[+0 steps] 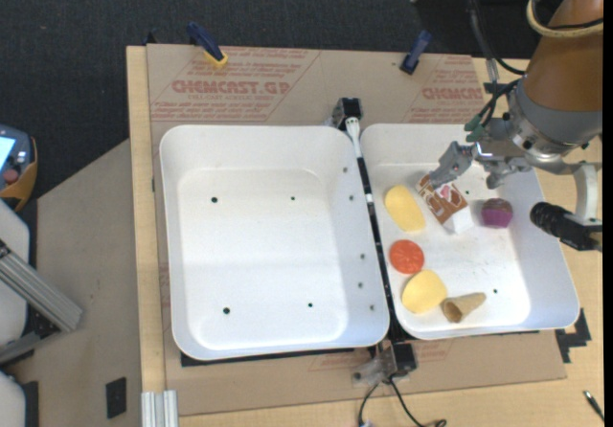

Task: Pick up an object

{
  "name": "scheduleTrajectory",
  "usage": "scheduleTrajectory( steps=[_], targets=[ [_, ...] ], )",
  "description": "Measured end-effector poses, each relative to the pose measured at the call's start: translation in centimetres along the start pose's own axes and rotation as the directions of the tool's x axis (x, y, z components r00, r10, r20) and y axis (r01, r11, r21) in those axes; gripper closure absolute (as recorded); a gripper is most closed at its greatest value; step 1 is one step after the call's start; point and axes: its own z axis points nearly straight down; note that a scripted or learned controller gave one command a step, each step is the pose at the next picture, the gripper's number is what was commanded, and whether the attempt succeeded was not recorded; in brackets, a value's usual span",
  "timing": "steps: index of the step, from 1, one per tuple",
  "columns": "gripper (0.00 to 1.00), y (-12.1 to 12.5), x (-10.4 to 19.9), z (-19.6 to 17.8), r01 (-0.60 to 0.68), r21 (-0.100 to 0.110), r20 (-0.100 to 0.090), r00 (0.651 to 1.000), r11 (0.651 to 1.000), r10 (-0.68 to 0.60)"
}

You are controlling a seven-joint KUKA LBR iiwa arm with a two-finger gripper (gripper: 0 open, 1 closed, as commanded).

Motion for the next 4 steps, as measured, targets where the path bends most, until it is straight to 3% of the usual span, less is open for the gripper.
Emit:
scheduleTrajectory(
  steps=[1,2,3,4],
  targets=[
    [0.0,4.4,-1.5,13.3,0.001,-0.017,0.004,1.0,1.0,-0.001],
    [0.0,8.1,-0.9,14.4,0.001,-0.028,0.007,1.0,1.0,-0.001],
    [0.0,8.6,-0.7,14.8,-0.001,-0.024,0.013,1.0,1.0,0.001],
    [0.0,11.2,-0.9,15.0,0.0,-0.025,0.015,1.0,1.0,0.0]
  ],
)
